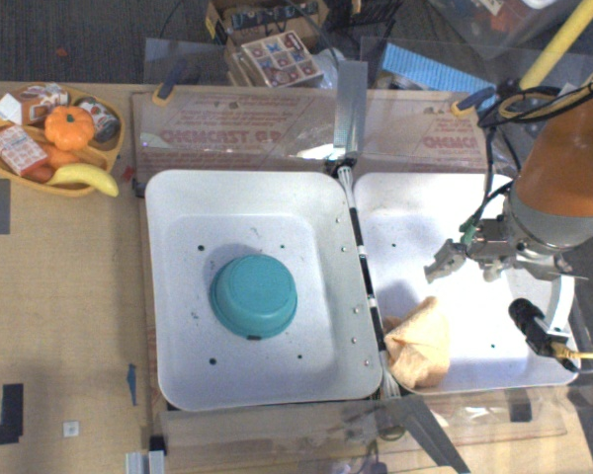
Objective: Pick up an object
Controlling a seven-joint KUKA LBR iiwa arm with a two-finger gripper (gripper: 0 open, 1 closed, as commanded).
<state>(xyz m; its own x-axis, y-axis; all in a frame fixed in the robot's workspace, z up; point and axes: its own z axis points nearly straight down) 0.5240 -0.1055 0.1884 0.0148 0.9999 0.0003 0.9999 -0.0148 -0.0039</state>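
Note:
A teal bowl (254,295) lies upside down in the middle of the left bin (178,205). A crumpled tan cloth-like object (418,345) rests in the near left corner of the right bin (415,200). My gripper (467,265) hangs over the middle of the right bin, up and to the right of the tan object and apart from it. Its fingers (443,264) look spread, with nothing between them. The grey and orange arm (568,181) comes in from the right.
A black part with a yellow-tipped cable (537,328) hangs by the right bin's right side. An orange dish of toy food (51,141) sits at the far left on the bench. Cardboard boxes (277,57) and clutter stand behind the bins.

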